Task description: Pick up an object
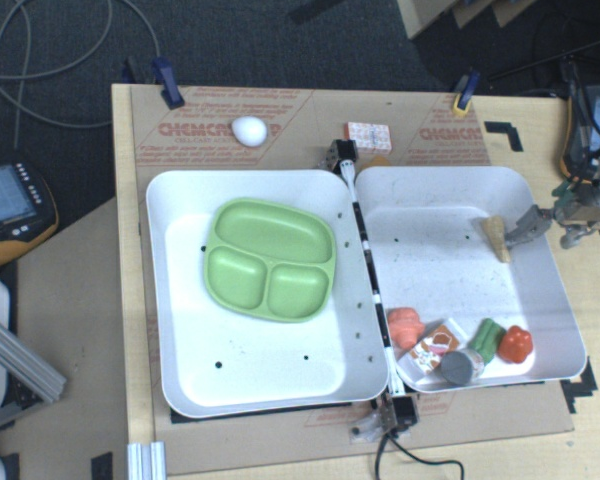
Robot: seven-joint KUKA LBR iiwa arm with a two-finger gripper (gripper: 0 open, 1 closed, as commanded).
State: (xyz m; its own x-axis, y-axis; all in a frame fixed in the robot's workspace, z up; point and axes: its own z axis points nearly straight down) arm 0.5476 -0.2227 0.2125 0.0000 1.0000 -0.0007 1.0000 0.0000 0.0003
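I reach in over the right rim of the right bin (450, 183), my gripper (528, 228) low near its far right corner; whether my fingers are apart or together I cannot tell. A tan block (495, 238) lies just beside them, long axis running far to near. Toys cluster at the near edge: pink lump (405, 325), green piece (486, 337), red pepper (517, 344). The bin's middle lies open.

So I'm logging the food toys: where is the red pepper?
In the camera view, the red pepper lies in the right bin's near right corner, beside the green vegetable.
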